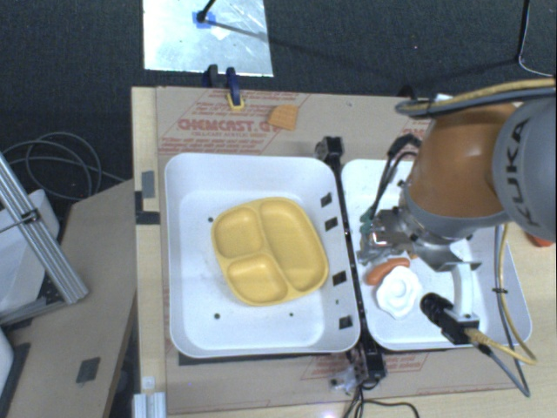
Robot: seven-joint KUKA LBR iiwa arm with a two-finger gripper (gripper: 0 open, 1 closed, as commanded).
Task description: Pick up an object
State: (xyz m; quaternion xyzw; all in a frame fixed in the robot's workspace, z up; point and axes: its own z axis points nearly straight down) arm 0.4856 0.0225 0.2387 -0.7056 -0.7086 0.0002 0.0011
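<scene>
Slanted overhead view of a bench bearing two shallow white bins side by side. A yellow three-compartment tray (270,251) lies in the middle of one bin (187,233), and everything else here is placed from that tray.

Beyond the tray, across the divide, is the other bin (365,177). The grey and orange arm (461,172) hangs over it and hides much of its floor. The gripper (378,240) sits low at the arm's tip, on the side facing the tray and about level with the tray's middle.

Just past the gripper, level with the tray's near edge, lies a small orange object (381,273). A rounded white object (398,294) lies against it on the side away from the tray. Both appear to rest on the bin floor.

From where I stand the wrist covers the gripper's working end. I cannot tell whether it is open or closed, and nothing is visibly held in it.

This looks to me like the approach stage: the gripper is close beside the orange object, with no grasp made yet.

The next move calls for several things:
- centring over one of the two objects
- coming down with the grip open
- closing squarely without shoving the neighbouring object aside
- lifting straight up, clear of the wall on the tray's side
</scene>
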